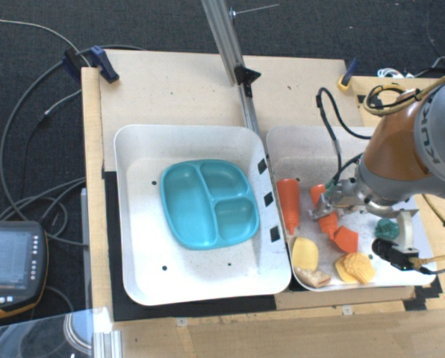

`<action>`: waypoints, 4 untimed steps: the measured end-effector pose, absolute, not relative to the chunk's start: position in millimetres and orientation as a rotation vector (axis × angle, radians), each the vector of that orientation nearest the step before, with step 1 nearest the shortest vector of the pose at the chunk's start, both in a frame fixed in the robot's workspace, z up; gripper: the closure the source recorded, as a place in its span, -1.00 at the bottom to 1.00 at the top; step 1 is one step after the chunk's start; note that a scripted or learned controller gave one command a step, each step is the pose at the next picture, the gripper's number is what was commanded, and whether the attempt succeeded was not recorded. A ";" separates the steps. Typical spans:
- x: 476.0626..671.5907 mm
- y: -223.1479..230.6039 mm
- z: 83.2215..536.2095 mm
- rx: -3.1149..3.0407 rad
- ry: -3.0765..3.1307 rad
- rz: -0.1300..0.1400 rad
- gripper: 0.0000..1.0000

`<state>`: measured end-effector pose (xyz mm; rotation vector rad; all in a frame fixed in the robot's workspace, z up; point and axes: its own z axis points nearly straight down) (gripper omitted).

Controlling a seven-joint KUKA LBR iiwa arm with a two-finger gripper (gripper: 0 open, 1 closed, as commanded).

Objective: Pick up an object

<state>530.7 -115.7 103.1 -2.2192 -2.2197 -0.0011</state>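
Gripper (328, 203) poised low over orange toy pieces (336, 232) in the right bin (282, 142) near the worktop's right edge; its grasp cannot be judged, nothing visibly lifted, so the pick remains undone.

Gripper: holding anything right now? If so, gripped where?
Cannot be told. The gripper is down in the right bin among small orange pieces, beside the orange carrot, but nothing visibly sits between its fingers.
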 end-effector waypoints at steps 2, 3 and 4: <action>533.3 -120.2 221.2 -2.224 -2.228 -0.007 1.00; 534.1 -130.5 277.0 -2.224 -2.227 -0.004 1.00; 555.1 -80.5 262.0 -2.216 -2.227 -0.001 1.00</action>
